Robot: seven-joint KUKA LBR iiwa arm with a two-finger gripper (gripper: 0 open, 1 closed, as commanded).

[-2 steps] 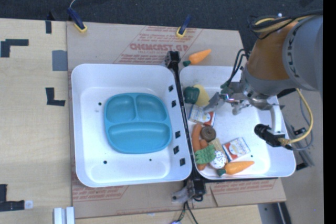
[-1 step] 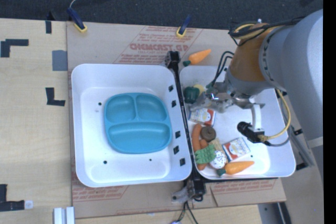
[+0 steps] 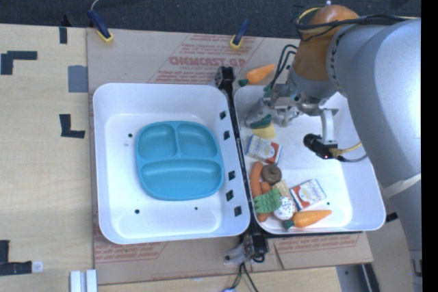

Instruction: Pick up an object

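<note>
We take the divider [image 3: 231,147] between the two bins as landmark. Left of it, the left bin [image 3: 113,215] holds a blue sectioned plate [image 3: 181,159] set centrally, with bare white floor all round to the rim. Right of it, the right bin [image 3: 363,208] carries clutter packed against the divider: a small packet [image 3: 263,148], a brown round piece [image 3: 272,174], a green block [image 3: 268,202], a red-edged card [image 3: 308,193], a carrot [image 3: 312,218]. Floor farther right lies open. The hand [image 3: 279,108] sits low near the divider's upper end; we cannot tell its opening or any hold.
</note>
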